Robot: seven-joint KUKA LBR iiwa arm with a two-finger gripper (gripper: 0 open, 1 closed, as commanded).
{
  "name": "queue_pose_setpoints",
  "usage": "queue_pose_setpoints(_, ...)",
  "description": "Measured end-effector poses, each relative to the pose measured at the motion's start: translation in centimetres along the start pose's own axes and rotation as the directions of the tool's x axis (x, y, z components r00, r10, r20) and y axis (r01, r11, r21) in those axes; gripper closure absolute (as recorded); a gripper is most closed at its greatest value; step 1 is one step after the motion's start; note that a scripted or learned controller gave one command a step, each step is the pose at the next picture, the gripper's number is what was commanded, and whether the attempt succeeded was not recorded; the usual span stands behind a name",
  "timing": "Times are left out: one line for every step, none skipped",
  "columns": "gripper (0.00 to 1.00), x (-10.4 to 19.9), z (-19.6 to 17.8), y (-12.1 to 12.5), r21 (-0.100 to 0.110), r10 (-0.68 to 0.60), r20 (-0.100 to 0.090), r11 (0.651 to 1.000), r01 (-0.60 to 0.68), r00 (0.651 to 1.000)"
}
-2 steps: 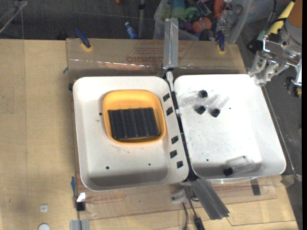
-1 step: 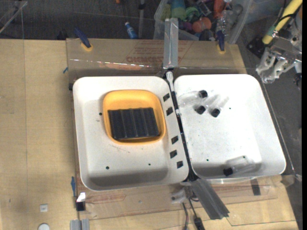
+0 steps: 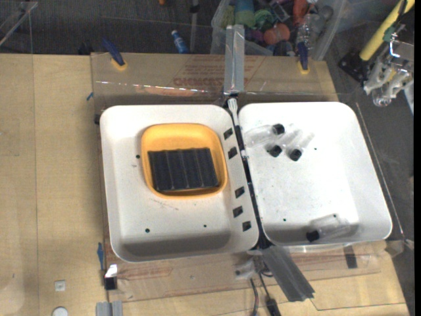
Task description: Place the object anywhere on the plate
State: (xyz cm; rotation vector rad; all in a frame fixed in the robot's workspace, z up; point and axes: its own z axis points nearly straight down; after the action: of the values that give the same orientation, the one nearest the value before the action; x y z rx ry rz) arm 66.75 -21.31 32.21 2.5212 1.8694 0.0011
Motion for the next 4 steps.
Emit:
queue_pose_setpoints(1.00,0.4,-5.7,-0.1,-0.003,-0.277,0.001,0.961,0.277,0.961)
queue_pose_setpoints(1.00,-0.5,-6.3,0.2,-0.002,-0.268,0.000,0.963,0.268,0.963)
queue_pose_setpoints(1.00,-0.7,-8.9,0.2,-0.001,-0.305,0.000,0.952,0.305,0.952)
queue_pose_setpoints(1.00,-0.9,-7.2,0.3,0.001,-0.602,-0.003,0.799,0.602,0.799)
